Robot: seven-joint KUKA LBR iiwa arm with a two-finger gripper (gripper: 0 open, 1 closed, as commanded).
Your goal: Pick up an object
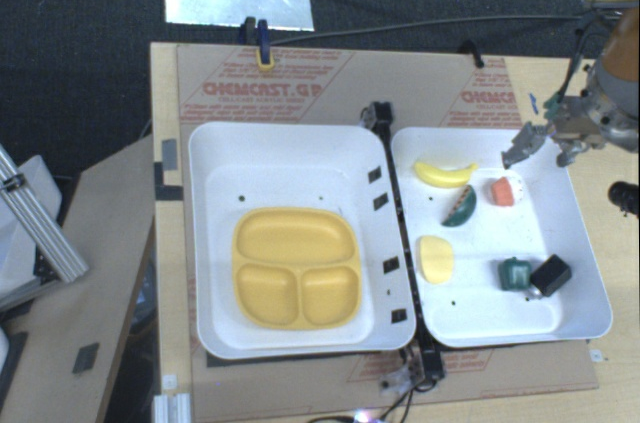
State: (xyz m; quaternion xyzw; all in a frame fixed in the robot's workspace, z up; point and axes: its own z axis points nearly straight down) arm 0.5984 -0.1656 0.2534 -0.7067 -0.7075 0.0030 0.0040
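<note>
Tool (540, 147): I am hovering it, fingers spread and grasping nothing, over the right bin (585, 241). Risk: toy banana (445, 173), watermelon slice (459, 206), orange block (503, 192) are crowding; fingers may be nudging neighbours aside.

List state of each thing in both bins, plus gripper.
Tray: upright, in left bin, nothing in its compartments.
Banana: lying in right bin.
Melon slice: lying below banana.
Orange piece: lying near gripper, apart from it.
Yellow piece: lying flat.
Teal-and-black thing: lying in right bin.
Gripper: above right bin's far edge, holding nothing.
</note>
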